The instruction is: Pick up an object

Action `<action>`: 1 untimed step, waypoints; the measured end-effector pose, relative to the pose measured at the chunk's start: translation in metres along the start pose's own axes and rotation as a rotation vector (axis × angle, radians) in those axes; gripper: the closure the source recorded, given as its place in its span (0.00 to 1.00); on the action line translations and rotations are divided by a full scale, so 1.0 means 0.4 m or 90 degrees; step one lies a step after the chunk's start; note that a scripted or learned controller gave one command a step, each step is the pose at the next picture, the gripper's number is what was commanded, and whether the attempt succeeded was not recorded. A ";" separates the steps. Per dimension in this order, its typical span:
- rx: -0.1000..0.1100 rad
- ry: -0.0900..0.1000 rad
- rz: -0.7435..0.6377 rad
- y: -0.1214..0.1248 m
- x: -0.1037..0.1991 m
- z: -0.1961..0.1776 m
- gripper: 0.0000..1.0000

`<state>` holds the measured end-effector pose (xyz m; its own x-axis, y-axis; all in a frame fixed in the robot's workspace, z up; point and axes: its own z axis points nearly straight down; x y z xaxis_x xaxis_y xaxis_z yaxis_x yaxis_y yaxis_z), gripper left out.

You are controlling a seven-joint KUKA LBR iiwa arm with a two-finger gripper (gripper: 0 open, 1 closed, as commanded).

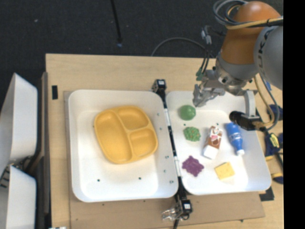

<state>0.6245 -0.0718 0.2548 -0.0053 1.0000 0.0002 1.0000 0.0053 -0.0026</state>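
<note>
Fruit, a small green ball (187, 112), is lying in the right bin (257, 178) just below and a touch left of the jaws, close enough that it is looking like the likeliest pick, though that is a judgement and the task names no one object. The gripper (204, 97) is hanging over the bin's far edge with nothing between its fingers; how wide they are standing cannot be told from this slant. Further below the jaws a green knobbly piece (192, 134) is sitting, then a purple cluster (192, 166). Below and to the right, a small carton (213, 142) is lying tilted, a blue bottle (234, 137) beside it, a yellow block (224, 171) beyond. These are lying loosely scattered, apart from each other, giving fingers room. Well left of the jaws, a yellow divided tray (126, 133) is resting in the left bin (83, 185)
</note>
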 end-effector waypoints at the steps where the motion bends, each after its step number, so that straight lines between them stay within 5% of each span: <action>1: -0.001 0.001 -0.001 -0.025 0.108 -0.008 1.00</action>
<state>0.6142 -0.0285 0.2581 -0.0067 1.0000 0.0011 1.0000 0.0067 -0.0018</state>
